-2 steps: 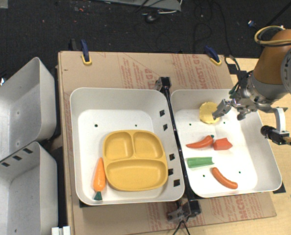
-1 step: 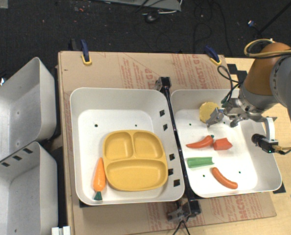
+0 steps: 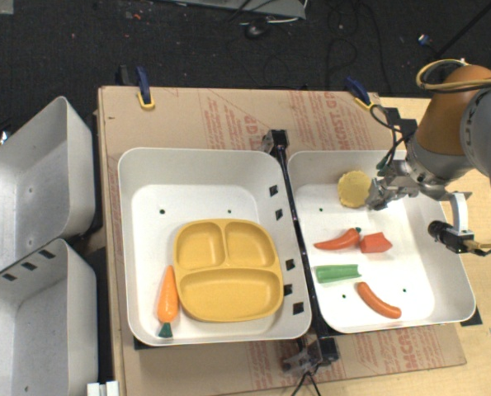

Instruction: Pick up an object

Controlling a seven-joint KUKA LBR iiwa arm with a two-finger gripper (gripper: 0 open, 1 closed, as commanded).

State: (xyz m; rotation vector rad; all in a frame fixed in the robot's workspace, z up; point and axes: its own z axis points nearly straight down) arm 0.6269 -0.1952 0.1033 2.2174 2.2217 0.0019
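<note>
We find the jaws point(image 3: 382, 195) low in the right bin point(image 3: 443, 304), at its far end, with the yellow round piece point(image 3: 354, 188) just to their left, near or perhaps touching. We cannot tell whether the jaws are released or clenched; the wrist hides them, and nothing is visibly between them.

The yellow round piece looks like the nearest candidate for the pick. Our first worry is a glancing approach: if the jaws come down on its edge rather than astride it, they may shove it toward the bin's far wall instead of closing on it. The piece also sits close to the divider side, so a push could wedge it into the corner.

Nearer the camera from the jaws lie the red pepper point(image 3: 337, 240) and the red block point(image 3: 375, 242), just beside each other; a grab there risks catching both or knocking one aside. Farther still from the jaws are the green piece point(image 3: 337, 274) and the sausage point(image 3: 379, 300), well apart from the wrist.

The yellow tray point(image 3: 228, 271) and carrot point(image 3: 167, 297) in the left bin point(image 3: 138, 221) lie across the divider, well away from the jaws.
</note>
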